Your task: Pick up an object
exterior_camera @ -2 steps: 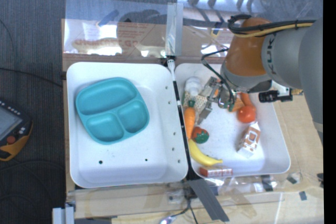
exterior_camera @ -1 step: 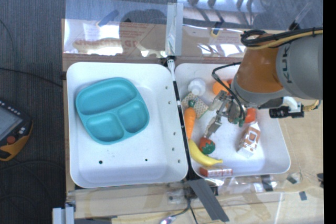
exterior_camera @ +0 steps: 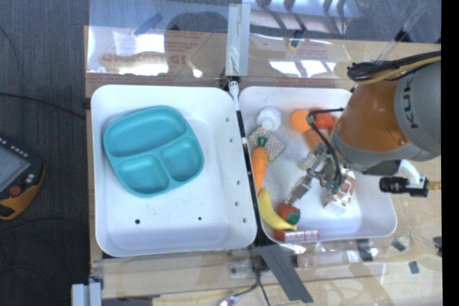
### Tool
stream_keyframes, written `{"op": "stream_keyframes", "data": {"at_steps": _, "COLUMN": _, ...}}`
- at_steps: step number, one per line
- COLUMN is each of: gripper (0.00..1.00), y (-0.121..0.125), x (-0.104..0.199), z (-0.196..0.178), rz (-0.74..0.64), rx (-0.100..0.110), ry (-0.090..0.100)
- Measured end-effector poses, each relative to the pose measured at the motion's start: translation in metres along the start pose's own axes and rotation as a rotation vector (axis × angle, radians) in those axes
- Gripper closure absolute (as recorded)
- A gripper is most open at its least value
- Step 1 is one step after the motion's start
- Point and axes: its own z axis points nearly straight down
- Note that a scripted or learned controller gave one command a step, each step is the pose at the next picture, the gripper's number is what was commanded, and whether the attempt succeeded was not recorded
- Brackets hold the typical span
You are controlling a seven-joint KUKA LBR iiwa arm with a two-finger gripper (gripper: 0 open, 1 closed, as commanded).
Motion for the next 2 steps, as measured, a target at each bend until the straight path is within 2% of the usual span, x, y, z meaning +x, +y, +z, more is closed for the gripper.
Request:
{"op": "stream_keyframes", "data": {"at_steps": 1, "gripper": 0.00, "y": 0.057, "x": -0.078, "z": 0.003, "rz": 0.348, "rx": 0.008, "ry": 0.005}}
{"op": "stream_keyframes", "data": {"at_steps": 2, "gripper": 0.00, "y": -0.049, "x": -0.050, "z": 0.001, "rz": 0.477, "rx": 0.010, "ry": 0.004}}
